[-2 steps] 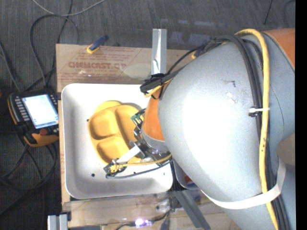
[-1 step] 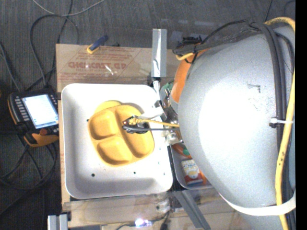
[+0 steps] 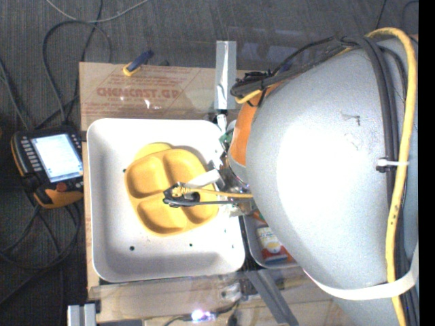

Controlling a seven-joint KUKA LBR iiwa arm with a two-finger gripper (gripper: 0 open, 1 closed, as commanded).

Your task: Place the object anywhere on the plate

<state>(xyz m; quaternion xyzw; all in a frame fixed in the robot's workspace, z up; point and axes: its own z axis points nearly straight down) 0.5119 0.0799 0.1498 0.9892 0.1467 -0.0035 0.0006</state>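
Yellow plate lies directly beneath the gripper's tip, in the left bin.

Reaching in from the right, the gripper [image 3: 178, 196] hangs over the plate [image 3: 155, 176] near its centre, fingers narrow around a small dark object [image 3: 188, 196] lying left-right; the white bin [image 3: 109, 250] surrounds the plate.

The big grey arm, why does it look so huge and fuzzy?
In the camera view the arm sits close to the lens, so it looms soft; the yellow plate in the white bin is sharper, and the hand casts a small shadow.
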